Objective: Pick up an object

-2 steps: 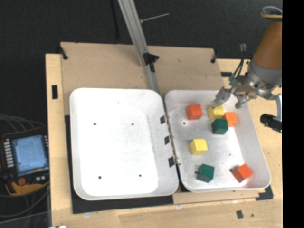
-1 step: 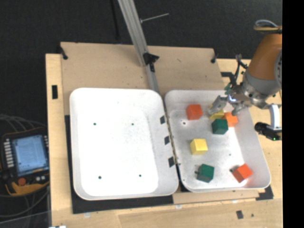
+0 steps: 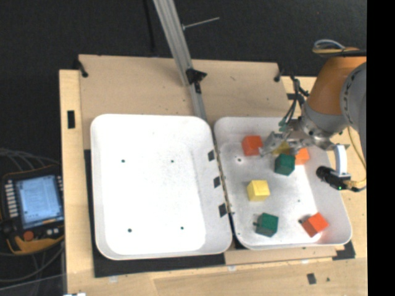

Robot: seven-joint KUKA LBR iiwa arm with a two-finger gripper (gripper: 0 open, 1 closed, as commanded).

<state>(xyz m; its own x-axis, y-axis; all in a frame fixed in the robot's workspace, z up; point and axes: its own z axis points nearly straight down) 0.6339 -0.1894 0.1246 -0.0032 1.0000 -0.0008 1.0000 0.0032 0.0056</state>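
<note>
The right bin (image 3: pixel 330 196) holds several small blocks. An orange block (image 3: pixel 251 145) lies at its upper left and a yellow block (image 3: pixel 258 190) in the middle. A dark green block (image 3: pixel 267 224) sits near the front, and an orange-red block (image 3: pixel 314 224) at the front right. My gripper (image 3: pixel 282 145) hangs low over the upper part of this bin, just above another green block (image 3: pixel 284 164). A further orange block (image 3: pixel 302 156) lies beside that block, partly hidden by the gripper. A bit of yellow shows under the gripper.
The left bin (image 3: pixel 154 184) lies beside the right one, with black clips along the shared rim. A slanted metal rod (image 3: pixel 176 39) rises behind the bins. A handheld control pad (image 3: pixel 34 202) sits off the bench at the left.
</note>
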